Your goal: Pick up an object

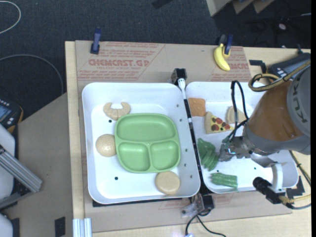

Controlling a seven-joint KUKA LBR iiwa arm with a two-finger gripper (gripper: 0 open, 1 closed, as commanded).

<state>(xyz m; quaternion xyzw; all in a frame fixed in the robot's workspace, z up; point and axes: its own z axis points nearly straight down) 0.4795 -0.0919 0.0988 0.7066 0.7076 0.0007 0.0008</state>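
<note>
Leafy green toy food (207, 153) is lying in the right bin (256, 187), lower right of frame; the gripper (228, 149) is hovering beside it, finger state unclear.

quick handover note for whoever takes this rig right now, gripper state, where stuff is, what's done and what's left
Gripper: low in the right bin, beside the leafy green piece; finger state can't be read, and nothing is visibly held.
Right bin: pizza slice, orange slab, green beans.
Left bin: green divided plate, croissant, two round buns.
Done: no pick yet. Left: grasp and lift one item.
</note>
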